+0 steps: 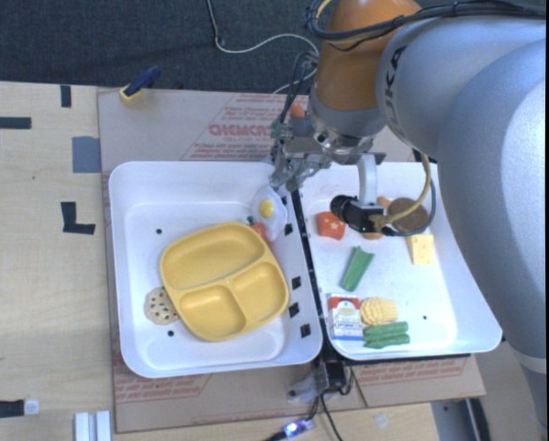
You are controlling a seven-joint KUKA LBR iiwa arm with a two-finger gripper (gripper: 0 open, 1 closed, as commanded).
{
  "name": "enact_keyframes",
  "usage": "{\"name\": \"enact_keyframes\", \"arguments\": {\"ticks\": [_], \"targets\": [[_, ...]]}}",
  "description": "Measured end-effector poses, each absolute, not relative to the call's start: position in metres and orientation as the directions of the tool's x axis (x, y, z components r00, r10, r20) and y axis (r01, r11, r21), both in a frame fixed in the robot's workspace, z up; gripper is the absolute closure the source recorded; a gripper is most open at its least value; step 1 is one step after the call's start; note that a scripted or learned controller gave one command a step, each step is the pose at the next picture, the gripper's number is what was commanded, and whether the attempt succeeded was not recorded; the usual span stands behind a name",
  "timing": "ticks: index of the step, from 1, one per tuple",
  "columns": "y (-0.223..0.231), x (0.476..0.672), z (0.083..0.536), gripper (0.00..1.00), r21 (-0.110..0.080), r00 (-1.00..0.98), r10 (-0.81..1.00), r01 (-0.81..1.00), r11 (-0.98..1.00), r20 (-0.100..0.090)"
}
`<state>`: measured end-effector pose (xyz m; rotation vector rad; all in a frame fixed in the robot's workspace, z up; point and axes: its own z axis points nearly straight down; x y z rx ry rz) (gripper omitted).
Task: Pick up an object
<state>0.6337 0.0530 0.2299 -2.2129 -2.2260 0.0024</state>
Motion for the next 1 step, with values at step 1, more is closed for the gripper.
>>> {"name": "enact_keyframes", "arguments": {"ticks": [1], "targets": [[0.0757, 0.6324, 0.2167, 1.00, -0.004, -0.004, 1.000, 1.000, 0.004, 0.000]]}}
